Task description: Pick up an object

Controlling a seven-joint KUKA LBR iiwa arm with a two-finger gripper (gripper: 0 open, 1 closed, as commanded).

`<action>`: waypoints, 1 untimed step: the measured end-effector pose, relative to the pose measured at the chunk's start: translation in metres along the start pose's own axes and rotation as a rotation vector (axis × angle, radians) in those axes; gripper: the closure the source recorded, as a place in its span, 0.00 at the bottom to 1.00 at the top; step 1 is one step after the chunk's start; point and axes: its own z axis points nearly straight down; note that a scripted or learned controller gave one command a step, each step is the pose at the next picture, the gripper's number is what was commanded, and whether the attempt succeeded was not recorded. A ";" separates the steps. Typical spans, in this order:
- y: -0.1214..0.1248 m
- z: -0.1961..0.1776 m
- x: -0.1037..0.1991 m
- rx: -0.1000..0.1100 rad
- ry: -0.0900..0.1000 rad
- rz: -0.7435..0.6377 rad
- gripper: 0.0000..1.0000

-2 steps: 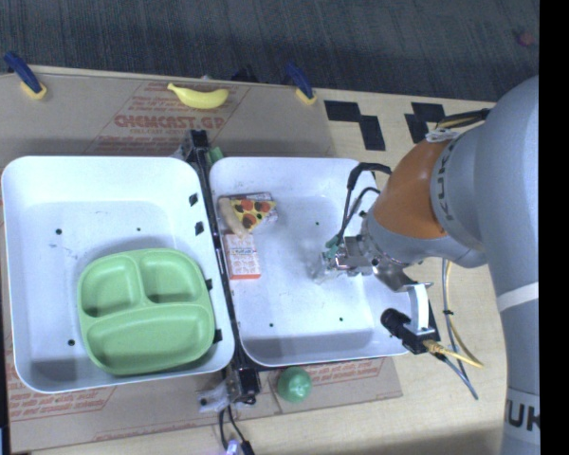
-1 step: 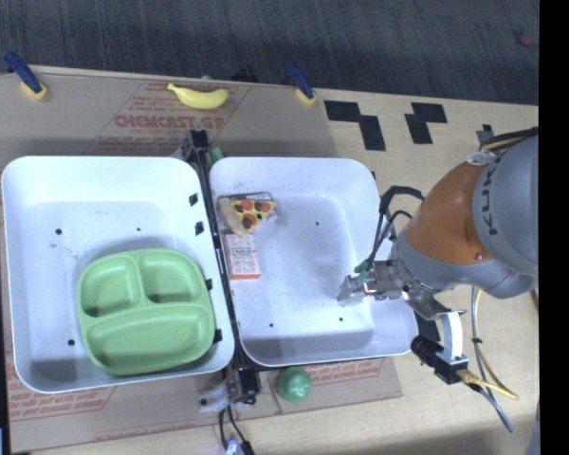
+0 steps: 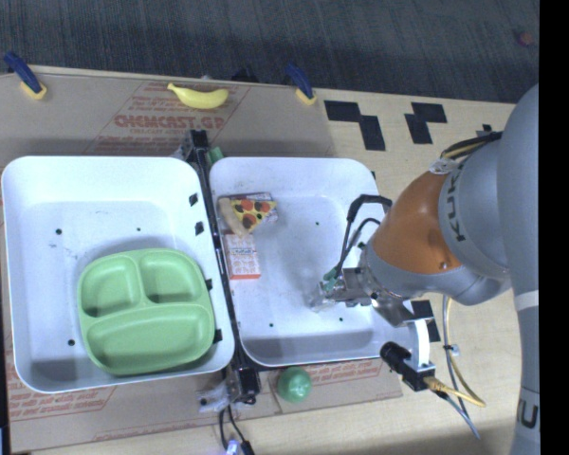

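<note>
Desk with cardboard sheet, two white bins side by side. Near edge: green ball [image 3: 294, 384] outside bins. Left bin [image 3: 19, 254]: green divided plate [image 3: 147, 309]. Right bin [image 3: 294, 173]: claw [image 3: 334, 292] low over near right corner, state cannot tell, nothing seen held. Step: reaching, probably. Next move needs target: pizza slice toy [image 3: 247, 211], far left corner of right bin. Far desk edge: banana [image 3: 198, 94].
</note>
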 end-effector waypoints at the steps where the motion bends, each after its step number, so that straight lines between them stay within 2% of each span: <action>1: 0.000 -0.149 -0.018 -0.006 -0.004 0.003 1.00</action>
